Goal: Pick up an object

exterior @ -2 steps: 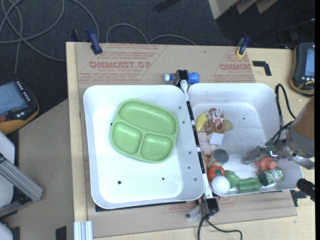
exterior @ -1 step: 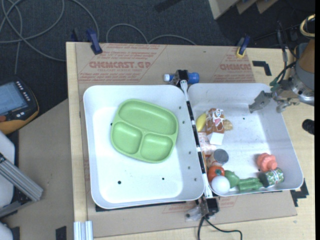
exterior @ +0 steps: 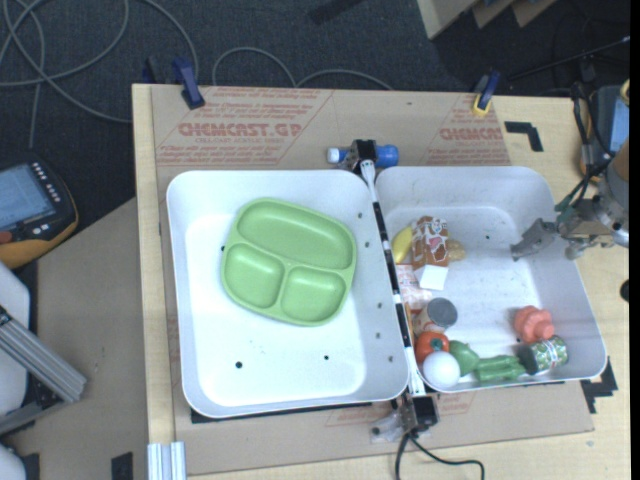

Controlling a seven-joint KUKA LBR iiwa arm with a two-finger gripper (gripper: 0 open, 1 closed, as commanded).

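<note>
Two shallow white plastic bins sit side by side on the pale wooden bench, which carries red printed lettering along its far part. The left white bin holds one thing: a light green plastic plate with three compartments, lying flat toward the bin's far half.

The right white bin holds a cluster of small items, mostly along its left wall and near edge. A yellow banana-shaped toy lies against the dividing wall, touching a crumpled red-and-white snack packet. Below these rests a dark grey round disc. Nearer the front lie a small red tomato-like piece, a white ball touching it, and a green elongated plastic toy stretching rightward to a green-labelled metallic can lying on its side. An orange-red lumpy toy sits just above the can.

The grey end effector reaches in over the bin's right wall, above bare floor in the far right part, well apart from every item; nothing sits between its fingers, and whether they are apart or together cannot be told.

A blue-and-white clamp sits at the bins' far junction, two blue clips grip the bench's far edge, and grey cables loop on the dark floor beyond.
</note>
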